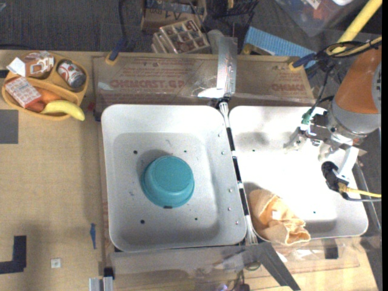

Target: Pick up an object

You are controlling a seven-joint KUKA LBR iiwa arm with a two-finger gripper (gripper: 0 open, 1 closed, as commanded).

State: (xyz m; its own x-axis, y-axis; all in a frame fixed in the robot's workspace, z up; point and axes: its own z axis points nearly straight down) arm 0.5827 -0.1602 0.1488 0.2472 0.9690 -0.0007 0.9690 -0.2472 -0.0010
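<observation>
1. Gripper sits at the 3 o'clock side of the view, over the upper part of the right bin. Too small and blurred to read; cannot tell its state, and nothing visibly held.
2. Arm comes in from 3 o'clock, grey with an orange band. Its wrist hardware and a black cable with a yellow end hang over the right bin's 3 o'clock rim and hide part of it.
3. Right bin holds one item: a crumpled tan cloth-like object at the bin's 7 o'clock corner, pressed up against the near and left walls. Well apart from the gripper. Exact nature hard to make out.
4. Left bin holds a teal bowl, upside down, roughly central, slightly toward 6 o'clock. It touches no wall.
5. The two bins sit side by side, rims touching along the centre seam.
6. At 10 o'clock on the bench: an orange tray with a banana along its near edge, a small box, and two round tins. Labels unreadable.
7. At 12 o'clock behind the bins: a cardboard panel with faded print, then clutter of crates and cables on the floor, mostly indistinct.
8. Bottom edge at 6 o'clock: a clear plastic piece and a grey strut, cut off by the frame.
</observation>
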